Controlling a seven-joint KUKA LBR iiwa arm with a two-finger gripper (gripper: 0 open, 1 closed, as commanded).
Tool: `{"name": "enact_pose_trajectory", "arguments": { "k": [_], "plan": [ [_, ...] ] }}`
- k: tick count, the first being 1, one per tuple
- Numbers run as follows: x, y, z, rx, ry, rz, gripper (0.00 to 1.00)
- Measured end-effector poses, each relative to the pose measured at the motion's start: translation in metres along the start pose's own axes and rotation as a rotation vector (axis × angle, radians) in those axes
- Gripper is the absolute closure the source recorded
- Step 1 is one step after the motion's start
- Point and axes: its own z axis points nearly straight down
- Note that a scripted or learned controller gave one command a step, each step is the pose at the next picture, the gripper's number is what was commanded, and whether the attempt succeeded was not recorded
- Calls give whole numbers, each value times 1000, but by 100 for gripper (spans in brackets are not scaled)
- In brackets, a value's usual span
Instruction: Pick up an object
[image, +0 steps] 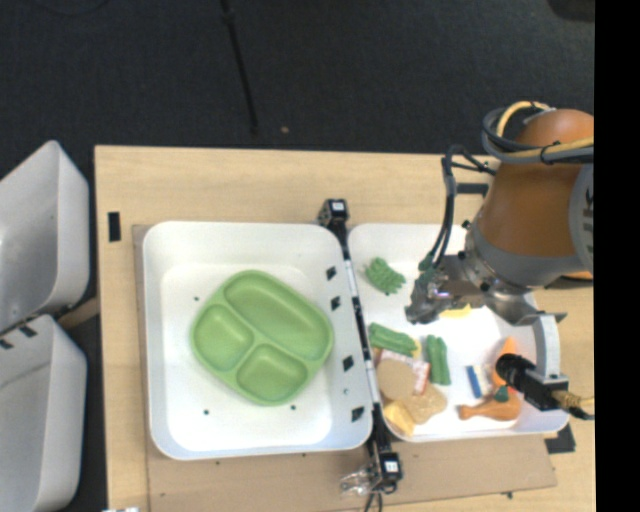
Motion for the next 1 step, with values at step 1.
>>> {"name": "enact_pose_trajectory", "arguments": {
  "k": [1],
  "plan": [
    [65, -1, -59, 13, 0, 1, 100]
  ]
}}
